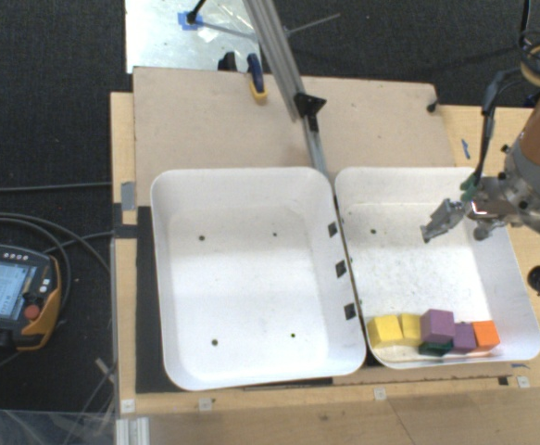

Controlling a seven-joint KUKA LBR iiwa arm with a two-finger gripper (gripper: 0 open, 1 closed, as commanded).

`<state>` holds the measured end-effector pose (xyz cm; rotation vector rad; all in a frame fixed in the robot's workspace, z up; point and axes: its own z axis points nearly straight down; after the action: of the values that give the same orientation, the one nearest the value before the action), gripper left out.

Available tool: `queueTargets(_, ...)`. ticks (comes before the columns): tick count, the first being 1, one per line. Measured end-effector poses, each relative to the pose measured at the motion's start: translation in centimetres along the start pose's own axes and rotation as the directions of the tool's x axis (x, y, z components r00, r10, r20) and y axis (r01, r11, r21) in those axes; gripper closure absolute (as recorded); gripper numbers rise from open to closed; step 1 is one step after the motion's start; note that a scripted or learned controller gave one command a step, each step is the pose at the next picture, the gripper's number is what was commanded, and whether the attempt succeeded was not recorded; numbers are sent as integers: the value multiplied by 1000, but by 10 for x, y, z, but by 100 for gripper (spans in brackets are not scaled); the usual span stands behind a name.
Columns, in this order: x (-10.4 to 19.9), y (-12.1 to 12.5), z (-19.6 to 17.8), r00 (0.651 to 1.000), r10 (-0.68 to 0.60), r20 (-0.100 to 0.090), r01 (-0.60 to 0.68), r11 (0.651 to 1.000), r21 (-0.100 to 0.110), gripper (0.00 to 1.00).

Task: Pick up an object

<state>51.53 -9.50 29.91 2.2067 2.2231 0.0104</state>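
Pincer poised over the right bin, blocks waiting at the near wall.

The pincer point(450, 219) hangs above the right bin point(399, 188), well apart from the blocks, and nothing shows between its fingers; whether they are apart or together I cannot tell (the tips blur into grey). The yellow blocks point(395, 329), purple blocks point(447, 327), orange block point(485, 333) and a dark green piece point(434, 347) crowd the bin's near edge, probably slid down its slope. The arm is cut off at right.

One fixed camera, high above bench point(279, 119), angled down, both bins point(251, 276) in frame
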Motion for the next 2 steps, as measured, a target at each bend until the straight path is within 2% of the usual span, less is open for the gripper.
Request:
queueTargets(1,-39,-14,132,1000,10,-2,-10,1000,17,0)
queueTargets(2,7,25,212,1000,-1,-3,1,1000,11,0)
